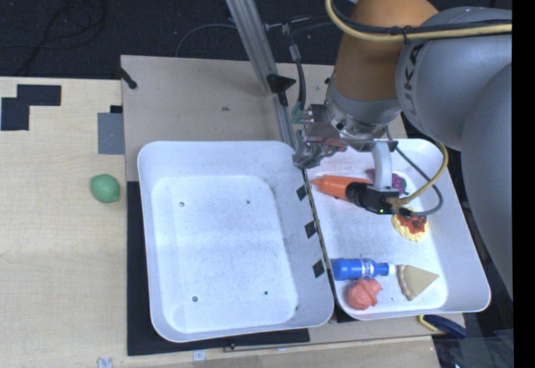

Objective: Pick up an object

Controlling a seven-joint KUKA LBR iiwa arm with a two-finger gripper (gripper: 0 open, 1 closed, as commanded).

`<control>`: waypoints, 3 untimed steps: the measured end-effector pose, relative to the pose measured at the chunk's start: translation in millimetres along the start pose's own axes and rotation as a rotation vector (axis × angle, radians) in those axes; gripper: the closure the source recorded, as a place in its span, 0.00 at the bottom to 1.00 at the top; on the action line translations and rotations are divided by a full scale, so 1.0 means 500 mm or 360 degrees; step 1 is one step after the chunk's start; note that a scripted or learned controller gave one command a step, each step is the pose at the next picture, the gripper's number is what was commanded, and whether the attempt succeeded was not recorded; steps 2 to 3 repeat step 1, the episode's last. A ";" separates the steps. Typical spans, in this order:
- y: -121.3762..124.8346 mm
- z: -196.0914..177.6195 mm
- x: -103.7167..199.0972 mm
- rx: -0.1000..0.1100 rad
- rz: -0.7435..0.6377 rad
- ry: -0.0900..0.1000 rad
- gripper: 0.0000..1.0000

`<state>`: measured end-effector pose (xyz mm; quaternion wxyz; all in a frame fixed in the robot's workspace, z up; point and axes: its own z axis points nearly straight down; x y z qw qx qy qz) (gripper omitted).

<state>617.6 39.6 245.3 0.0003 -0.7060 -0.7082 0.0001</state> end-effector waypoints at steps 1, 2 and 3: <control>0.007 0.007 0.100 0.0001 0.0001 -0.0001 1.00; 0.007 0.007 0.100 0.0001 0.0001 -0.0001 1.00; 0.007 0.007 0.100 0.0001 0.0001 -0.0001 1.00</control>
